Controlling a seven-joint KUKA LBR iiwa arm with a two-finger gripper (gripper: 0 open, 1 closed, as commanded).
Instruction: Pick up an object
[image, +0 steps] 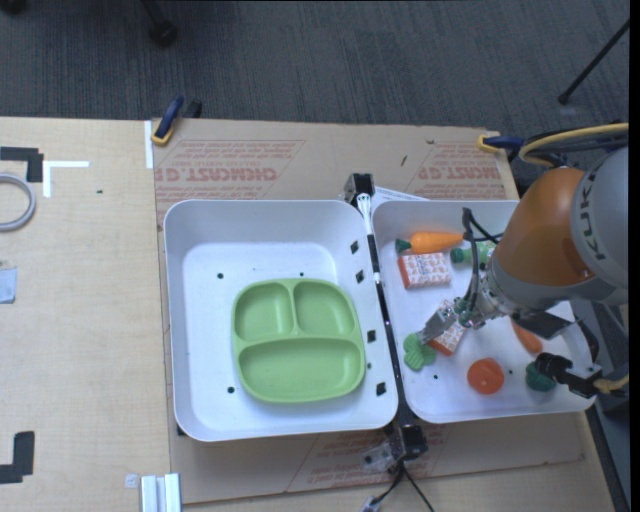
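The gripper (447, 325) is lowered into the right bin (420, 400); whether its fingers are open or closed cannot be determined. A red-and-white packet (450, 338) lies directly at its tip, a green toy (416, 351) just left. A carton (424, 269) and carrot (436, 241) lie beyond, text illegible. The left bin (190, 300) holds a green plate (297, 340). The arm (560, 240) reads "KU"; the cardboard (230, 165) bears inverted red print.

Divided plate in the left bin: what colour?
Light green, plain; the divided plate shows clearly in the camera view.
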